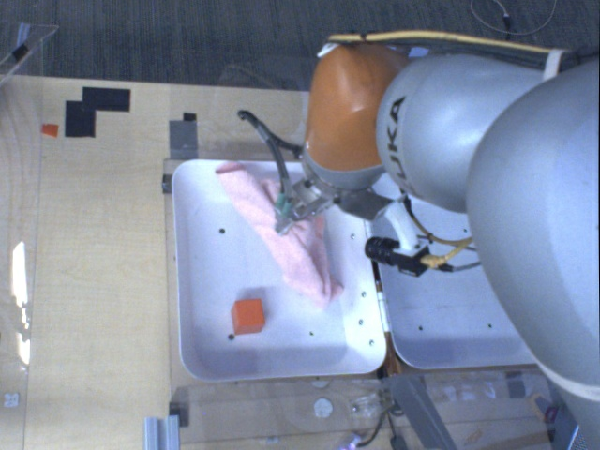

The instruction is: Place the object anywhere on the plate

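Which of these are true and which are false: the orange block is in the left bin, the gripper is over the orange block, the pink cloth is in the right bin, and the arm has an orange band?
1. The orange block lies in the left bin. True.
2. The gripper is over the orange block. False: it is over the pink cloth, and the block sits apart, nearer the bin's lower left corner.
3. The pink cloth lies in the right bin. False: it stretches diagonally across the left bin.
4. The arm has an orange band above the wrist. True.
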You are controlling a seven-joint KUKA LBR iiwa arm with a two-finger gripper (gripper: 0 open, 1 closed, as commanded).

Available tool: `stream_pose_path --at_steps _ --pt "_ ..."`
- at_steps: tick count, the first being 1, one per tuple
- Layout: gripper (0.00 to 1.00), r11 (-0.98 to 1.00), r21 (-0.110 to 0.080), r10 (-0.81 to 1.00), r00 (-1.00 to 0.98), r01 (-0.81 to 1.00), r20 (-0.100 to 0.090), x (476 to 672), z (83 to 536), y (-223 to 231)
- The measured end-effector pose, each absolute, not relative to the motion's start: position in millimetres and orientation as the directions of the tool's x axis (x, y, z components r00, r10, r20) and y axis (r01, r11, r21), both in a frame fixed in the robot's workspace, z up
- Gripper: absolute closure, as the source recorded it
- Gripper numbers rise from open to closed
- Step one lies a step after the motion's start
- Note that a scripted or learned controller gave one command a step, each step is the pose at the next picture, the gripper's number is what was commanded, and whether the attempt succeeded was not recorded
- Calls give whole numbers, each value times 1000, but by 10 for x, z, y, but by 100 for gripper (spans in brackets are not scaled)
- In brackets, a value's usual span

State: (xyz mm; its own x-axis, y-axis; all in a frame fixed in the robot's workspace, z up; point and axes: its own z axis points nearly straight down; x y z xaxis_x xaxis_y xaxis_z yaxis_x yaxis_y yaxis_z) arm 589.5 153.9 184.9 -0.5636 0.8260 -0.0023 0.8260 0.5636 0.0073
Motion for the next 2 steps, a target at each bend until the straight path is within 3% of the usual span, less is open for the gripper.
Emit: stream_pose_path --at_steps 1,2 --pt "100 787 6 617 -787 617 -5 6077 1848 703" --pt "100 890 7 456 -890 456 -8 5738 2279 1118"
